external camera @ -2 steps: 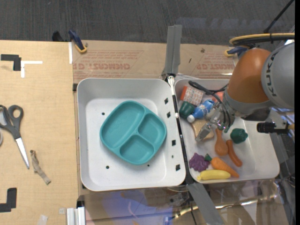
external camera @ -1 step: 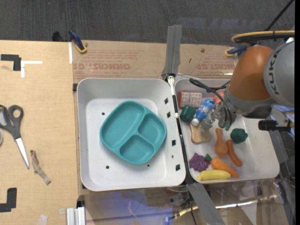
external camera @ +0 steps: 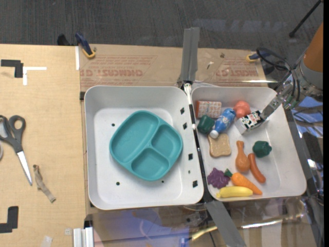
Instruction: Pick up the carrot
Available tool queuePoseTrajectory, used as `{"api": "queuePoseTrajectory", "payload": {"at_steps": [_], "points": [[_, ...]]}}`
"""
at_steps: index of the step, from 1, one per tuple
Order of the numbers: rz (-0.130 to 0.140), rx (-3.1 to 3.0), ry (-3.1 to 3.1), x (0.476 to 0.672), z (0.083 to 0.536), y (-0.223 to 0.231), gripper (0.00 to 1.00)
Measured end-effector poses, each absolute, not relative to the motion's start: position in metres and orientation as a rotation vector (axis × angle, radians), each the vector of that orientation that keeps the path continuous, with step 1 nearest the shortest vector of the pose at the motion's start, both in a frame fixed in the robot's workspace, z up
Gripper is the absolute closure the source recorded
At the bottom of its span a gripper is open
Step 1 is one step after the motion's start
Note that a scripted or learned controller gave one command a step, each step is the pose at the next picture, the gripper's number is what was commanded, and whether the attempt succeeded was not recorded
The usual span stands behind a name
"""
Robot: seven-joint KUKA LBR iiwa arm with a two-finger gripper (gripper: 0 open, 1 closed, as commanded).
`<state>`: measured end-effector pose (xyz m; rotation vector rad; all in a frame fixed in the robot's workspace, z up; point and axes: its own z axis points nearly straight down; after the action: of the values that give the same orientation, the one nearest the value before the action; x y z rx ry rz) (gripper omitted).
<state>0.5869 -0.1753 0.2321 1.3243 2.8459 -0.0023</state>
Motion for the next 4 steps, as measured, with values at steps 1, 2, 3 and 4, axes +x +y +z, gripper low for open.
{"api": "queuePoseTrajectory", "payload": {"at_steps": [1, 2, 3, 4], "points": [[-0.002, 1.324, 2.846, 0.587, 0.232, -0.175, 0.0], [0.008, 1.437, 2.764, 0.587, 0.118, -0.143, 0.0], [0.009, 1.582, 2.689, 0.527, 0.121, -0.107, 0.0], [0.016, 1.793, 2.548, 0.553, 0.108, -0.111, 0.0]]}}
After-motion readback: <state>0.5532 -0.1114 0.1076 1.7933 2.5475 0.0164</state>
